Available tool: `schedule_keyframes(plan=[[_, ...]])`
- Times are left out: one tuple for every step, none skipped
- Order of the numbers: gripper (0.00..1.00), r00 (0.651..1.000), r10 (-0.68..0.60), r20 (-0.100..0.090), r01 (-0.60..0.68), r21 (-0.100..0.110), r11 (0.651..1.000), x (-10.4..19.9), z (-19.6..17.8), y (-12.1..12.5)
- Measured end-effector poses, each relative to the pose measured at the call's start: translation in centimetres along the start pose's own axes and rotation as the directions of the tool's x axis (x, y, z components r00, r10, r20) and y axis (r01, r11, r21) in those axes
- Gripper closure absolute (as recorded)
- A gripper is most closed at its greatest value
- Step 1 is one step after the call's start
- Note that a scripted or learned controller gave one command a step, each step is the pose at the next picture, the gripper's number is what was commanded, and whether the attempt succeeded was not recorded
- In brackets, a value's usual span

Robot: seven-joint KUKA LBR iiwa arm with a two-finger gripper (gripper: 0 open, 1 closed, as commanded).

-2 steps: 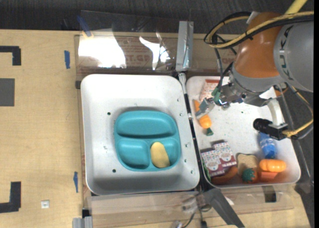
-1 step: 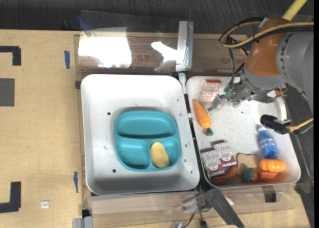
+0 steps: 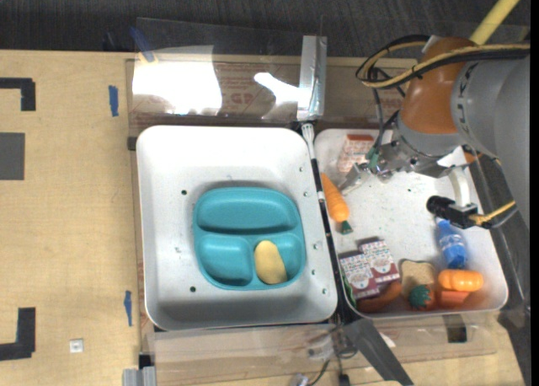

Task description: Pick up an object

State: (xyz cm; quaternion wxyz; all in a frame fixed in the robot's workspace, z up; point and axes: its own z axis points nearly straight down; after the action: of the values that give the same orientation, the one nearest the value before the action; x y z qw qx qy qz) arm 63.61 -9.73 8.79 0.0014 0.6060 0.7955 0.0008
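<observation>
The gripper (image 3: 364,170), whether open or closed I cannot tell, hangs low in the right bin (image 3: 497,268), with the carrot (image 3: 336,201) just at its 7 o'clock, probably lining up for a grab.

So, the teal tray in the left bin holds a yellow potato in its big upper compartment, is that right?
Not quite. The camera view shows the potato in the small lower right compartment of the tray, not the big upper one. The tray does sit in the left bin.
</observation>
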Motion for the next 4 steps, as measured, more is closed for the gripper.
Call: schedule_keyframes(plan=[[0.00, 0.972, 0.235, -0.002, -0.235, 0.012, 0.972, -1.6, 0.2, 2.6], [0.00, 0.791, 0.612, 0.004, -0.612, 0.049, 0.789, -3.3, 0.2, 1.5], [0.00, 0.547, 0.837, 0.016, -0.837, 0.031, 0.547, -0.8, 0.3, 2.4], [0.00, 0.395, 0.919, -0.003, -0.919, 0.000, 0.395, 6.6, -10.0, 4.1]])
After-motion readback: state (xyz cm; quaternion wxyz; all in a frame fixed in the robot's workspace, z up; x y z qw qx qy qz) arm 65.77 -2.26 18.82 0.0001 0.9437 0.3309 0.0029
